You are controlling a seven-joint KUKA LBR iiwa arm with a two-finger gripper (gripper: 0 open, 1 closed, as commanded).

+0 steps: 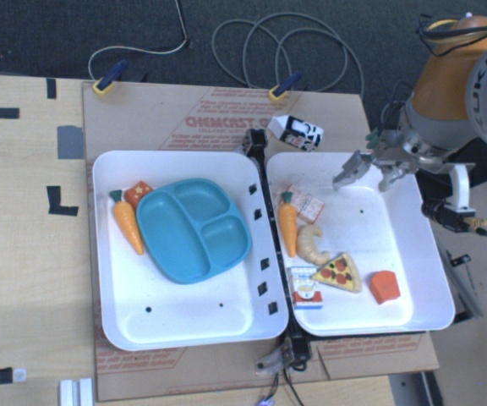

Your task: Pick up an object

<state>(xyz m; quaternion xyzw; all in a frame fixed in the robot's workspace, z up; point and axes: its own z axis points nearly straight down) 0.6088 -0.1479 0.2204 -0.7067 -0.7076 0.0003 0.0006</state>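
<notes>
My gripper [363,181] hangs over the far edge of the right bin [421,252], its two fingers spread open with nothing between them. In that bin, nearer the front and left, lie a carrot [287,227], a small pink packet [310,205], a beige curved piece [311,245], a pizza slice [339,271], a small carton [304,288] and an orange-red cube [385,287]. All of them sit apart from the gripper.
The left bin [184,320] holds a blue divided plate [194,228], a second carrot [127,224] and a red piece [139,193]. A black-and-white object [298,132] lies on the cardboard behind the bins. Cables [277,53] loop at the back.
</notes>
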